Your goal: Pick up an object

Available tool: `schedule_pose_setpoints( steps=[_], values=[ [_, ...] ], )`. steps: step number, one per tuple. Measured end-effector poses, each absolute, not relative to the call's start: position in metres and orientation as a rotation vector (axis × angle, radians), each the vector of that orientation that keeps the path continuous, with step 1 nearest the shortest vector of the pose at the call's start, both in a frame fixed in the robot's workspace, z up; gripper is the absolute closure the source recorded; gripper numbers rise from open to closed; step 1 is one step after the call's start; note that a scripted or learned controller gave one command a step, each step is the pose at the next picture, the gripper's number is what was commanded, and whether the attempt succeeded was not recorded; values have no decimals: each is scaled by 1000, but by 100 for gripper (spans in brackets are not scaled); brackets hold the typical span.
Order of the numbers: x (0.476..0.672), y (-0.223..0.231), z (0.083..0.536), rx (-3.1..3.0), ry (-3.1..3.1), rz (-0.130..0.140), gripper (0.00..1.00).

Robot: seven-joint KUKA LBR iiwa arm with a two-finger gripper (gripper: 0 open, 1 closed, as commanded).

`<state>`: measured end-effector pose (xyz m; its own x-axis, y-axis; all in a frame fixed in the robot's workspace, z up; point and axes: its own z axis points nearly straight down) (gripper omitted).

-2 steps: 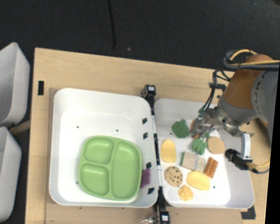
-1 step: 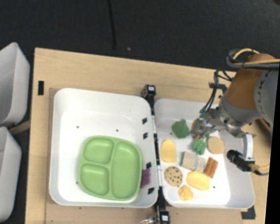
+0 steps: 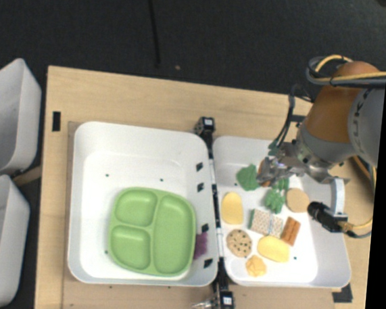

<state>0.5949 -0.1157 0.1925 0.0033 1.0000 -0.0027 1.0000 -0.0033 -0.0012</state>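
Gripper (image 3: 275,172) low in right bin (image 3: 328,265), among crowded food items beside the green broccoli piece (image 3: 248,178); finger state cannot be told. Green divided tray (image 3: 153,231) sits in left bin (image 3: 96,175), open floor along its far side. No legible writing.

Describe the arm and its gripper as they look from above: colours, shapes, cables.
The arm is grey and rounded, with a bulbous orange band above the wrist. A yellowish cable loops over its top, and dark cables run down beside it. The gripper is a compact cluster of grey and dark metal parts; finer detail is too small to make out.
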Motion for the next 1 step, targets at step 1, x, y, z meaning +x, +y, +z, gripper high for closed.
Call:
schedule_pose_setpoints(
  steps=[1],
  values=[
    [579, -87, 216, 2222, 2216, -2, 100]
  ],
)
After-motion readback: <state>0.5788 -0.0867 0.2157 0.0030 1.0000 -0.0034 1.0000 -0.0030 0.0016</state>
